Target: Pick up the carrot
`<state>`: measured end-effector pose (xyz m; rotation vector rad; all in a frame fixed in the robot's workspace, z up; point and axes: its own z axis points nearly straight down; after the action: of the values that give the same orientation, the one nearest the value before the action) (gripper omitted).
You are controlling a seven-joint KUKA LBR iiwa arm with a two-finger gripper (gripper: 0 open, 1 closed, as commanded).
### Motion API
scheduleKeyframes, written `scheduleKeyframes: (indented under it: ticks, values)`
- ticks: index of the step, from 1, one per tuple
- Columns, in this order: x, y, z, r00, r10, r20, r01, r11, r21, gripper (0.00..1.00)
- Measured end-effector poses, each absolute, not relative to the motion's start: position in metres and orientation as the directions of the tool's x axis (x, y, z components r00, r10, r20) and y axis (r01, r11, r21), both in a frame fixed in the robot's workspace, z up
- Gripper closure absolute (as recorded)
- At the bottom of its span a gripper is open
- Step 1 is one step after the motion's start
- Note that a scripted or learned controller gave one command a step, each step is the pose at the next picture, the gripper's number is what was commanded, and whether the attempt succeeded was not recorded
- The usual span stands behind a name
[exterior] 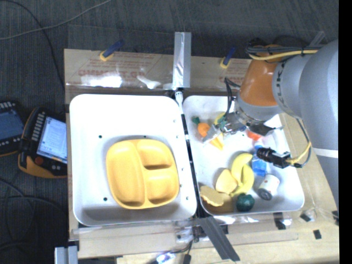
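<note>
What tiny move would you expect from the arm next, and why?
Probably a short slide left and slightly down. The pincer hangs in the right bin, beside the small orange carrot, not over it, with a yellow piece just below.

You see the arm [308, 87] reaching in from the right over the right bin [286, 202], its gripper [231, 122] low near the small orange carrot [203, 128]. The left bin [88, 147] holds a yellow divided plate [144, 172]. A banana [243, 170] lies nearer the bin's front.
</note>
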<state>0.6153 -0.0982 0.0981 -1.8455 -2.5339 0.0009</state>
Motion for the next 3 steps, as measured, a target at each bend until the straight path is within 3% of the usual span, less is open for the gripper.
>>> scheduleKeyframes:
  ticks: [1, 2, 3]
  values:
    - [0.641, -0.053, 0.181, 0.093, 0.996, -0.003, 0.996, -0.093, -0.006, 1.0]
    - [0.652, -0.013, 0.177, 0.089, 0.996, -0.007, 0.996, -0.089, -0.02, 1.0]
    - [0.669, 0.029, 0.246, 0.104, 0.995, -0.004, 0.995, -0.104, -0.005, 1.0]
